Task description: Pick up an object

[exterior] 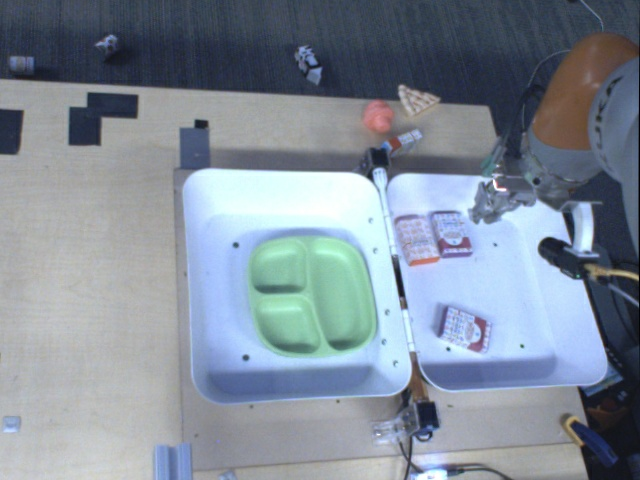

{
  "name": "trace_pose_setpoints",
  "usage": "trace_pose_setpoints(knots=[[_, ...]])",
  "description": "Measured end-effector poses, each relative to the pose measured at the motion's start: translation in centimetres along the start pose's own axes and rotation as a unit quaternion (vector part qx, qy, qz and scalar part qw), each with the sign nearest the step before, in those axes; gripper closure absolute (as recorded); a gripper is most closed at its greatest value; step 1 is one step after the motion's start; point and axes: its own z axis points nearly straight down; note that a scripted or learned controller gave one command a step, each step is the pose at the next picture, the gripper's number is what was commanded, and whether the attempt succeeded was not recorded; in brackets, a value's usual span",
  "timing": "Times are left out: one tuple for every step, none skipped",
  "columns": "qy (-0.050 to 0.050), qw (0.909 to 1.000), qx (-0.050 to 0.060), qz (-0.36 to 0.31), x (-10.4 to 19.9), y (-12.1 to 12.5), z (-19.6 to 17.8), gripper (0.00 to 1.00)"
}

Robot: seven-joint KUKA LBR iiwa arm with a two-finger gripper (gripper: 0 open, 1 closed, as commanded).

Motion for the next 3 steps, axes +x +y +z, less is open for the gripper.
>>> trace_pose_setpoints(knots=[[-0.001,1.0000,-0.001,0.000,-7.9,3.1,0.8,1.00],[0.001,1.0000,-0.002,-0.002,0.3,3.6,-4.2,1.00],[0.000,1.0000,-0.004,-0.004,0.2,3.7,-5.3,1.00]])
